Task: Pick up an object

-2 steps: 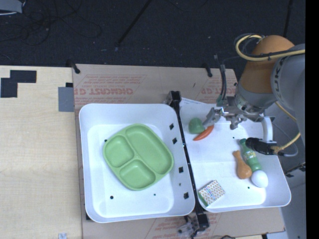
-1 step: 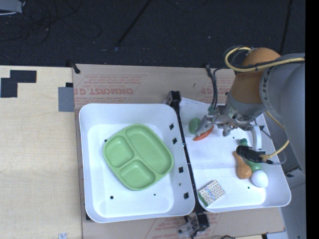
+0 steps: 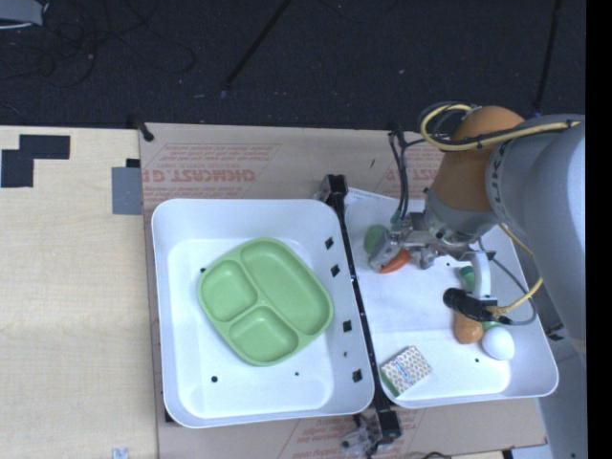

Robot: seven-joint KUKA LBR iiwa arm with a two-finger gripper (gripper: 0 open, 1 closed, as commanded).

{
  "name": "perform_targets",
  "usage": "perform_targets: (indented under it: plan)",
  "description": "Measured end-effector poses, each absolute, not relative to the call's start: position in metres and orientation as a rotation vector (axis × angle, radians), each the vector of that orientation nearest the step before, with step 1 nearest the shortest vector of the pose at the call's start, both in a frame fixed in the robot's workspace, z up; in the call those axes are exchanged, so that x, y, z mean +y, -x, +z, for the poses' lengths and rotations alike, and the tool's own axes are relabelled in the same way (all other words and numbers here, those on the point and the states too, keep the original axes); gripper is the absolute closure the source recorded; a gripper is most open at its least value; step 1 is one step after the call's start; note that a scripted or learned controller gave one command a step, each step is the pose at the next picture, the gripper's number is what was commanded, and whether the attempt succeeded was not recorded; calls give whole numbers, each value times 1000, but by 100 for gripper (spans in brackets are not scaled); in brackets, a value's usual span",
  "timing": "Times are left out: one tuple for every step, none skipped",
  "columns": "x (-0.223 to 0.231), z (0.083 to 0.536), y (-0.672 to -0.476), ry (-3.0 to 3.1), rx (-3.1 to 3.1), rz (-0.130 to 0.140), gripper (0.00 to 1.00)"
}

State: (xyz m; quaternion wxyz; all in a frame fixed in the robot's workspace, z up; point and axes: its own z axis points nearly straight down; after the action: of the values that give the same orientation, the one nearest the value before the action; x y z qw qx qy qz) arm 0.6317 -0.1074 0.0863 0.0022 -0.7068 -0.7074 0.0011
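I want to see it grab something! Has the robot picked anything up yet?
Not yet, it seems. Done: the arm has reached into the right bin and the gripper is low at its far left corner. In hand: it sits right over an orange and green thing, which looks to be resting in the bin. Left: grip and lift it. The green plate lies in the left bin.

The arm (image 3: 545, 208) is a thick, rounded grey tube with a bulbous orange band (image 3: 473, 165) above the wrist. Yellow and black cables (image 3: 445, 122) loop beside that band.
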Motion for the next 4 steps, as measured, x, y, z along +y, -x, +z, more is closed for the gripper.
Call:
perform_targets:
  plan:
    - [-108, 97, -632, 2219, -2218, 6, 100]
    - [-116, 154, -638, 2225, -2221, -2, 100]
    - [-120, 214, -631, 2227, -2220, -2, 100]
    - [-121, 228, -631, 2223, -2219, 1, 100]
